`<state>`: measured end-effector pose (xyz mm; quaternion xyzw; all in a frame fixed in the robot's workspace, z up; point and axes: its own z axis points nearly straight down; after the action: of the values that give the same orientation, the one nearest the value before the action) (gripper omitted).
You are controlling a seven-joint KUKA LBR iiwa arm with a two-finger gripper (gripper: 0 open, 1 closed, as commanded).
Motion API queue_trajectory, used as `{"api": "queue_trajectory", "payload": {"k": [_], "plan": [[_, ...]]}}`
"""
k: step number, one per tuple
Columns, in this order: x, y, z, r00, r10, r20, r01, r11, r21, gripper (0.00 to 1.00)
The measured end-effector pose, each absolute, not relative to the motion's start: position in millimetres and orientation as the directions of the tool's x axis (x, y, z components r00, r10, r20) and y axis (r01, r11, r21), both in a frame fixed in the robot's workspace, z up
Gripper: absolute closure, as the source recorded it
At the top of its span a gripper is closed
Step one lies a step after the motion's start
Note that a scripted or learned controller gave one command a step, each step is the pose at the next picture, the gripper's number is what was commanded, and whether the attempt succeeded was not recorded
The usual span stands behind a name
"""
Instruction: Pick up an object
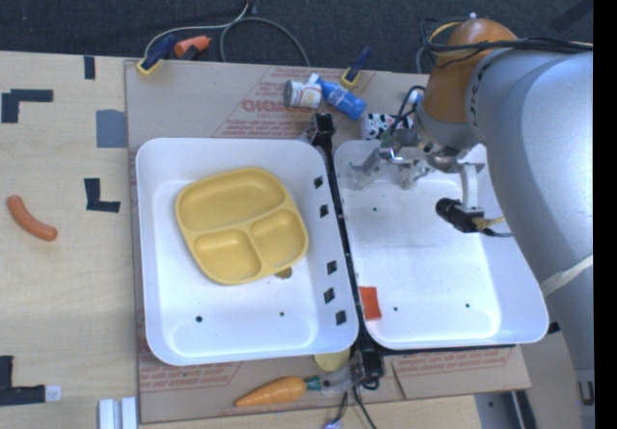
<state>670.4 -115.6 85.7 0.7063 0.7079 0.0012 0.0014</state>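
Observation:
My gripper (386, 170) hangs low over the far left corner of the right bin (501, 321), below the orange band of the wrist. A small orange-red block (369, 302) lies in that bin near its front left corner, well away from the gripper. A yellow divided plate (241, 223) lies in the left bin (164, 321), with a small dark bit (282, 273) at its front edge. I see nothing held at the gripper.
The grey arm (540, 157) covers the right bin's right side. Outside the bins lie a toy carrot (270, 390) at the front, an orange sausage (32, 219) at far left, and a blue and white bottle (323, 94) behind. Black clips line the divider between the bins.

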Motion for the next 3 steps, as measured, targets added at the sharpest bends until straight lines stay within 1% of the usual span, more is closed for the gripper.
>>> {"api": "queue_trajectory", "payload": {"k": [1, 2, 3], "plan": [[649.9, -94, 86, -0.002, 1.0, -0.003, 1.0, 0.002, 0.003, 0.0], [669.2, -93, 85, -0.003, 1.0, -0.001, 1.0, 0.003, 0.001, 0.0], [595.5, -30, 190, -0.005, 1.0, 0.003, 1.0, 0.005, 0.002, 0.0]]}}
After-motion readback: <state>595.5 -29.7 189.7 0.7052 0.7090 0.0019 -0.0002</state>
